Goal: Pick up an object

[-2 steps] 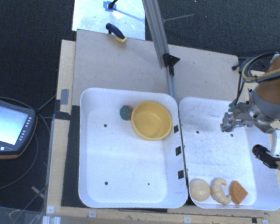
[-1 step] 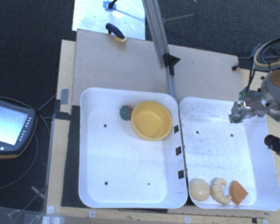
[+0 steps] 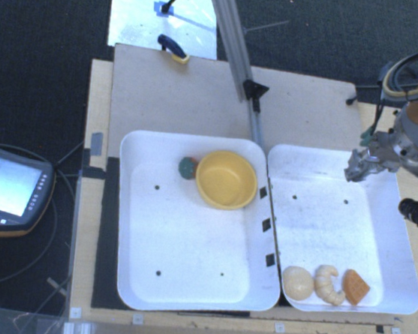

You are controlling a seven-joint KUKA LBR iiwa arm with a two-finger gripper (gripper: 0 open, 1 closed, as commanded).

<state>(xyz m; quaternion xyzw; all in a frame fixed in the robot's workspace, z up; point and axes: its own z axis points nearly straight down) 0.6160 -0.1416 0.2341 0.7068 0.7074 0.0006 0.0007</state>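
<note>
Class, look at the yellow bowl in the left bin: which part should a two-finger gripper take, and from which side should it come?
Probably the yellow bowl by its thin rim, from above, one finger inside and one outside. It sits upright and open. Choose the rim's right side, since a small green object sits against the left.

tool (image 3: 360, 167) over upper right corner of right bin (image 3: 381, 244), fingers unclear | left bin (image 3: 181, 272): yellow bowl (image 3: 226, 180) touching small green ball (image 3: 187, 168) near far wall | right bin near edge: pale egg (image 3: 297, 283), cream curled piece (image 3: 328, 284), orange wedge (image 3: 355, 286) in row | pendant (image 3: 3, 192) left of table (image 3: 195, 93)
</note>
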